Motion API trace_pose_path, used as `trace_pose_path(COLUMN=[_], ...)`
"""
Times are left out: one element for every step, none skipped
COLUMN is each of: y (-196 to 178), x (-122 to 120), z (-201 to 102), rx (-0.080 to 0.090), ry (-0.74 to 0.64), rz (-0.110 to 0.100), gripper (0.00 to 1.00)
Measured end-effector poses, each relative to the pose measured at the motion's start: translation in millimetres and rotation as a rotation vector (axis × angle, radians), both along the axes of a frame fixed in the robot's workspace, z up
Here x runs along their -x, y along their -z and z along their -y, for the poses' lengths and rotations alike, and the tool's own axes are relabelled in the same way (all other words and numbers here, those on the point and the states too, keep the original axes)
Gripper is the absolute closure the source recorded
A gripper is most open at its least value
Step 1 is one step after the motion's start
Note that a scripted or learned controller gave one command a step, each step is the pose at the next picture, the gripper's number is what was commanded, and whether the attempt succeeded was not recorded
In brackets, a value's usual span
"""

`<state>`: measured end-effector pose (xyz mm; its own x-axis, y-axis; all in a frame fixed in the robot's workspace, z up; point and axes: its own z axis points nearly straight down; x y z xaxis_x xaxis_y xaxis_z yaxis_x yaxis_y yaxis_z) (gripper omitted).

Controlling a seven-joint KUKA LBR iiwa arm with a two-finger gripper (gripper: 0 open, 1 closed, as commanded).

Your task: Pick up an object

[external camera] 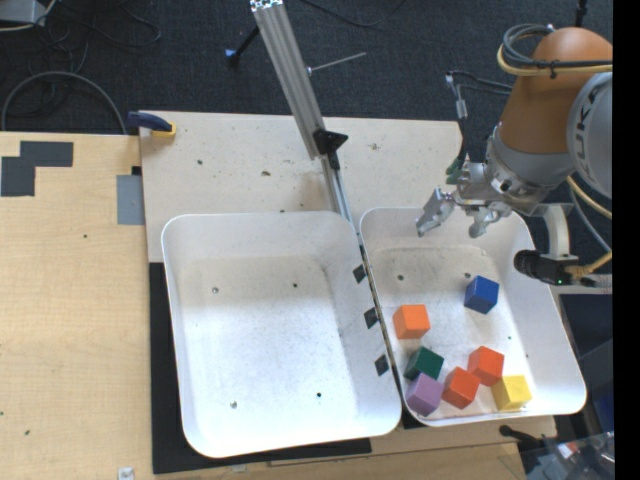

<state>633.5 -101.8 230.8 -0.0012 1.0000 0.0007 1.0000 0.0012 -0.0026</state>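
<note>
Camera view: the gripper (458, 220) hangs above the right bin's (560, 343) far end, fingers spread apart with nothing between them, apparently clear of the floor. Blue cube (481, 294), orange cube (411, 320) and others lie nearer.

Matt white bins (200, 258); pale wood bench (60, 298); metal rail (295, 68).

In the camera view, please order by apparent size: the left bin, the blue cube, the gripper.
1. left bin
2. gripper, though nearer the camera
3. blue cube
</note>
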Motion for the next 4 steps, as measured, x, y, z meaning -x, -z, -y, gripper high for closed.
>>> trace_pose_path(y=[-94,-209,-181,-132], x=[29,72,110,70], z=[-30,3,-9,-22], rx=[0.000,0.003,0.000,0.000], ry=[-0.002,0.002,0.002,-0.003], rz=[0.008,0.010,-0.003,-0.004], gripper=[0.00,0.00,0.00,0.00])
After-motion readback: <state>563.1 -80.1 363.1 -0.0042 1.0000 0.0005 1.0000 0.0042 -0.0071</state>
